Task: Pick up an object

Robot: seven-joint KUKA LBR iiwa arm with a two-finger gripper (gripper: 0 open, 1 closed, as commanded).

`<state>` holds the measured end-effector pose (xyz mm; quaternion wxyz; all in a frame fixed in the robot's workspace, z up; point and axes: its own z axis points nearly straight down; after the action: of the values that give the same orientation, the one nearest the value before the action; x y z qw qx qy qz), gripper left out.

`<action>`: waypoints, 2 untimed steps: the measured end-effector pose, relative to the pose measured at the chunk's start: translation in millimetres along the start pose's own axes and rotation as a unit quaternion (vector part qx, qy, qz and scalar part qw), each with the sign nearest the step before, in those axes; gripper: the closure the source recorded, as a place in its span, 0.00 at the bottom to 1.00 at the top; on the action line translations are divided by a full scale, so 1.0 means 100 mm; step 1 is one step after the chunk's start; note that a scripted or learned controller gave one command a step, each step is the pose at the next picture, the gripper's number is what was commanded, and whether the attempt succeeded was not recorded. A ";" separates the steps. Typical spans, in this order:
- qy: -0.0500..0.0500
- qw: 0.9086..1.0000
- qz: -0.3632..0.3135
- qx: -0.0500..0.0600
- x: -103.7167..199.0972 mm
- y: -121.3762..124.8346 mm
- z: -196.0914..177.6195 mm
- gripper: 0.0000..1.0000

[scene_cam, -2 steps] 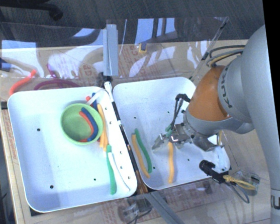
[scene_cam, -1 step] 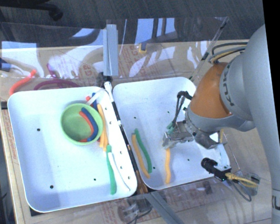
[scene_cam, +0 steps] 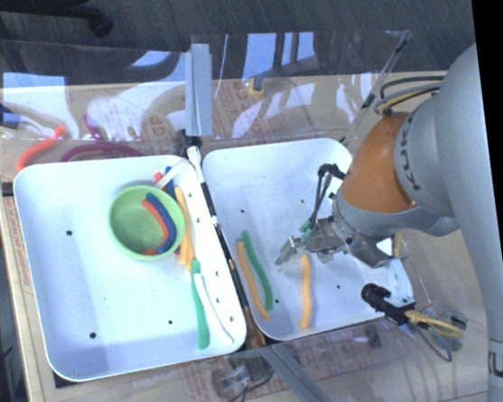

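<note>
Arm: grey KUKA arm [scene_cam: 429,165], reaching in from 3 o'clock over the right bin [scene_cam: 257,172].
Gripper: gripper [scene_cam: 296,249] low over bin centre; finger state cannot be told, nothing seen between them.
Nearest target: orange stick [scene_cam: 306,291], at 6 o'clock of gripper, just beside it, lying on bin floor.
Other candidates: green stick [scene_cam: 256,268] and second orange stick [scene_cam: 251,286], close together at 9 o'clock, near divider.
Left bin [scene_cam: 71,290]: green bowl [scene_cam: 145,222] with coloured pieces inside; green stick [scene_cam: 199,307] at 5 o'clock of bowl.
Risk: thin, flat sticks likely to slip from a closing grip.
Risk: descent off-centre likely to nudge orange stick aside.
</note>
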<state>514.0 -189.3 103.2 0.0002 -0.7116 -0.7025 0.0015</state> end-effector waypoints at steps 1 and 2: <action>0.000 1.000 -0.001 0.001 0.00 0.00 -0.10 1.00; 0.000 1.000 -0.002 0.001 0.00 0.00 -0.10 0.00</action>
<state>514.4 -189.0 112.8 0.0008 -0.7105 -0.7037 0.0020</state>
